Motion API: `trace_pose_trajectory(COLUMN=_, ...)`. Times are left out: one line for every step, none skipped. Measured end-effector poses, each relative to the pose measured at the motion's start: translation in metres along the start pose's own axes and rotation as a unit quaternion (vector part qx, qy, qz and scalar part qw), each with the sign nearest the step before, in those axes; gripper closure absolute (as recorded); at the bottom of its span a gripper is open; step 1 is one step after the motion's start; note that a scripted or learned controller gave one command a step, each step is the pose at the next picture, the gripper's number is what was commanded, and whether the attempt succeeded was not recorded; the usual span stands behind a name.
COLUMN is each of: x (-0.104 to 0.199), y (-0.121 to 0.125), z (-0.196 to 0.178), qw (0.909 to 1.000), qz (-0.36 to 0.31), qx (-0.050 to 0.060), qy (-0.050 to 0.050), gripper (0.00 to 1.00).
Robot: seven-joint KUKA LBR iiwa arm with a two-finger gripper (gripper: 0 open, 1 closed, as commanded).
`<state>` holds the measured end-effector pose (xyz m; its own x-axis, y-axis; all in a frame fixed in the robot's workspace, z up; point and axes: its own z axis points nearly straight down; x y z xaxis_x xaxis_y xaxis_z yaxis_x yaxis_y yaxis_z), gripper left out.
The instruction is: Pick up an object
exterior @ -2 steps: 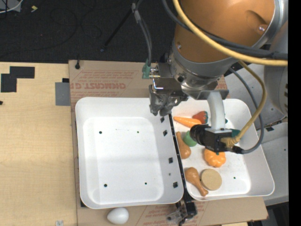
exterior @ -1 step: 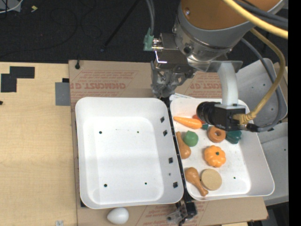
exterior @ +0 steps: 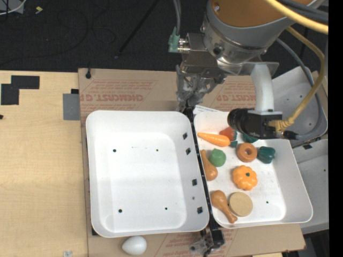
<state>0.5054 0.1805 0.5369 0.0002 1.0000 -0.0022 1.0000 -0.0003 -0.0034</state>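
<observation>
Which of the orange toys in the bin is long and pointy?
The carrot, lying near the right bin's top; the pumpkin is round and ribbed.

The one text that can be read stands on the brown cardboard sheet under the bins, in the upper middle of the frame: red capital letters, printed upside down as seen here, spelling what looks like "CHEWCRZT. G", between thin red lines. More red print shows on the same cardboard at the bottom edge of the frame, below the bins, too cut off and small to read.
</observation>
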Motion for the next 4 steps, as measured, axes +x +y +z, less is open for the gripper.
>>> trace_pose_trajectory(x=-0.012, y=0.017, z=0.0, qw=1.0, qz=0.0, qx=0.0, qy=0.0, gripper=1.0)
trace_pose_trajectory(x=0.016, y=0.139, z=-0.001, qw=1.0, qz=-0.001, qx=-0.003, qy=0.001, gripper=1.0)
trace_pose_trajectory(x=-0.049, y=0.138, z=0.17, qw=1.0, qz=0.003, qx=0.008, qy=-0.002, gripper=1.0)
trace_pose_trajectory(x=0.023, y=0.136, z=-0.012, qw=0.9999, qz=-0.004, qx=-0.009, qy=0.004, gripper=1.0)
